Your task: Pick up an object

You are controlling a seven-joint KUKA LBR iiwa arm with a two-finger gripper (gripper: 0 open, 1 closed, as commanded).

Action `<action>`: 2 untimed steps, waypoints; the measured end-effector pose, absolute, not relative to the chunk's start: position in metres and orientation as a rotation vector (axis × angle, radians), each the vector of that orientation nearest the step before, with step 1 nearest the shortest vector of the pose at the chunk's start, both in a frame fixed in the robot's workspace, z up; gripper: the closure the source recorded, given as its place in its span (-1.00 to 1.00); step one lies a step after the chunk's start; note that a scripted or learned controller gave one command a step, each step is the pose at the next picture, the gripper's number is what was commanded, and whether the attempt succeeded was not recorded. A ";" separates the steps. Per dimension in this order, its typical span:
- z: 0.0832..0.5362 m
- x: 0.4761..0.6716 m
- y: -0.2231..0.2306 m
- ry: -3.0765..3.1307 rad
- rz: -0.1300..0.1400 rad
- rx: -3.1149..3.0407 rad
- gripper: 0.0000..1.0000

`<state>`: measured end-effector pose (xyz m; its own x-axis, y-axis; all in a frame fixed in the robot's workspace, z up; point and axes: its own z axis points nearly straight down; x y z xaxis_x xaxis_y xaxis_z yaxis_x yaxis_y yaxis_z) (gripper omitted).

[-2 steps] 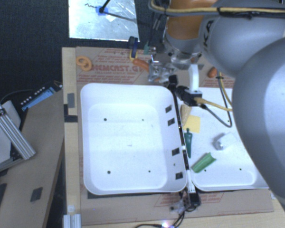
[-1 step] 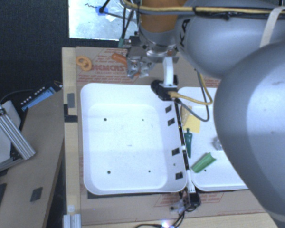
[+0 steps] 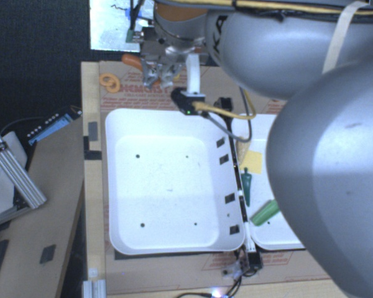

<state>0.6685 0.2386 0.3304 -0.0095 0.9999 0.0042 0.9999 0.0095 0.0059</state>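
Found the claw (image 3: 160,74) hanging over the cardboard (image 3: 174,95) just beyond the far rim of the left bin (image 3: 121,166), with nothing visibly in it; could not tell whether clenched or released. Saw a small orange piece (image 3: 132,60) just to its left and an orange ring (image 3: 109,81) a little further left, both on the cardboard outside the bins. Noted a yellow square (image 3: 252,161), a dark green piece (image 3: 245,182) and a green cylinder (image 3: 265,212) well apart from the claw in the right bin (image 3: 280,241), under the grey arm (image 3: 323,166), and tan bench (image 3: 56,185) with dark floor beyond.
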 end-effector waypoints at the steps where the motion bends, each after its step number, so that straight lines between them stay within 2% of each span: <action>1: 0.412 0.669 0.235 2.226 0.015 2.211 1.00; 2: 0.534 0.639 0.234 2.226 0.024 2.208 1.00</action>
<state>0.6387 0.2342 0.5335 -0.0078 0.9999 0.0065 0.9999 0.0077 0.0155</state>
